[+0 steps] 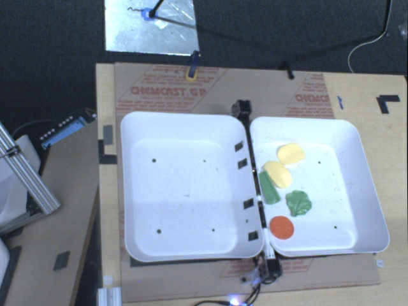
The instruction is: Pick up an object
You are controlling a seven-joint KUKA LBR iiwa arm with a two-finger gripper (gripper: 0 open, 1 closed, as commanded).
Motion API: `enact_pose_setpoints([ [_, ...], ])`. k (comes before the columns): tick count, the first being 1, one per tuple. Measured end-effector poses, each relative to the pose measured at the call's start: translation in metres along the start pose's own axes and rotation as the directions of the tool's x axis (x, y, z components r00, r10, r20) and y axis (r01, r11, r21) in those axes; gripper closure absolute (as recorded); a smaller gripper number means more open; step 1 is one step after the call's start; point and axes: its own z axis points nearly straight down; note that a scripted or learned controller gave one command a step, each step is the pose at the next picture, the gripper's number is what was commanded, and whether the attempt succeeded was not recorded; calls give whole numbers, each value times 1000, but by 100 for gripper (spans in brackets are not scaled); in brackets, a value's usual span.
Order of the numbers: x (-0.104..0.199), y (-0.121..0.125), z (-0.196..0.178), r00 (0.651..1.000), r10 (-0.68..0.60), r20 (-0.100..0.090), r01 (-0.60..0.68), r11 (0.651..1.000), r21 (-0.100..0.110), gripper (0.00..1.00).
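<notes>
The right bin [357, 171] holds several small toy foods near its left side. A pale yellow piece [291, 153] lies farthest back, and a second yellow piece [278, 174] sits just in front of it. A long green piece [268, 188] lies against the bin's left wall, touching that yellow piece. A leafy green piece [298, 203] rests to its right. An orange-red disc [282, 227] lies nearest the front.
The left bin [137, 139] stands beside the right one, joined along a black clipped seam [250, 177]. Both rest on a cardboard sheet [172, 88]. A metal plate [150, 16] lies at the back, and a metal frame [25, 177] stands at the left.
</notes>
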Motion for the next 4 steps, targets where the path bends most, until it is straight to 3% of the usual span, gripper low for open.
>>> enact_pose_setpoints([
  [1, -30, 0, 0, 1000, -5, -1, 5, 1000, 0, 100],
  [2, 92, 0, -1, 1000, -20, -6, 20, 1000, 1, 100],
  [3, 20, 0, 0, 1000, -2, -1, 2, 1000, 1, 100],
  [4, -32, 0, 0, 1000, -3, -1, 3, 1000, 0, 100],
])
